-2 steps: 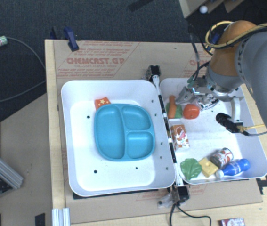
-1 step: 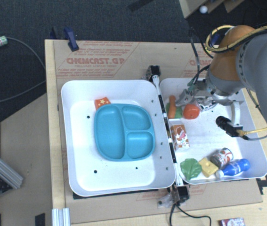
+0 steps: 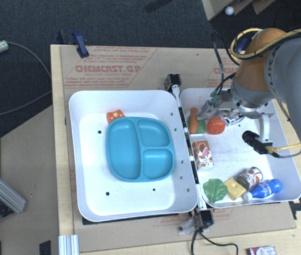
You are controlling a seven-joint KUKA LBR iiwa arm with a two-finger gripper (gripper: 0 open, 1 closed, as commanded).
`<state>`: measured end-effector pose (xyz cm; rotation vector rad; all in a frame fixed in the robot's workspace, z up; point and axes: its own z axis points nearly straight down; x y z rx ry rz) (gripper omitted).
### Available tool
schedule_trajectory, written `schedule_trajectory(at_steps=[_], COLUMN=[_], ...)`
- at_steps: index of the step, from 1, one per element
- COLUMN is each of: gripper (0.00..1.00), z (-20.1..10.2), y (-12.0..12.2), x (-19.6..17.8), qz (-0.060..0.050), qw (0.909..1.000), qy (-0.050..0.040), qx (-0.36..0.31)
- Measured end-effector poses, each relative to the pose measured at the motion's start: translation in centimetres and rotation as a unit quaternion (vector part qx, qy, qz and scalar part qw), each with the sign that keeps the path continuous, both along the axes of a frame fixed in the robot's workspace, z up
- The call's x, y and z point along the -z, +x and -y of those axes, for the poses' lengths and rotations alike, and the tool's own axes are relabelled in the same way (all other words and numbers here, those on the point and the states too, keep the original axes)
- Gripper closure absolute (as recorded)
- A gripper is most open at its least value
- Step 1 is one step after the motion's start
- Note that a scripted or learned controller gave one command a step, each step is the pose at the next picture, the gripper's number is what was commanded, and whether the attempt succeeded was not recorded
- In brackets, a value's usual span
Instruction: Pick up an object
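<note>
We look down on two white bins side by side. The left bin [image 3: 86, 195] holds a blue divided plate [image 3: 139, 147] and a small orange block [image 3: 115, 115]. In the right bin [image 3: 283, 158], the gripper [image 3: 220, 112] hovers low at the upper left corner, just above a red tomato-like ball [image 3: 215, 125]; we cannot tell how its claw stands. Beside the ball lies an orange carrot [image 3: 193, 120], its long axis running up and down the view. A blue bottle [image 3: 263, 188] lies near the front edge, pointing right.

Red "CHEMCAST GP" lettering on the brown board [image 3: 115, 65] beneath the bins, partly cut off.
</note>
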<state>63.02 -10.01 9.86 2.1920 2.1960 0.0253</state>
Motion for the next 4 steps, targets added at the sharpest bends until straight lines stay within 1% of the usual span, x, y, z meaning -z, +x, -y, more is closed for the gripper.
schedule_trajectory(at_steps=[1,2,3,4], gripper=[0.00,1.00,0.00,0.00], z=[-0.3,0.1,0.0,0.0], y=[-1.0,-0.8,-0.8,-3.4], x=[0.0,-1.4,-1.4,-0.2], qz=[0.001,0.005,0.004,-0.006], qw=[1.0000,1.0000,1.0000,1.0000], qy=[0.0010,-0.0031,-0.0025,0.0041], qx=[0.000,0.001,0.000,0.000])
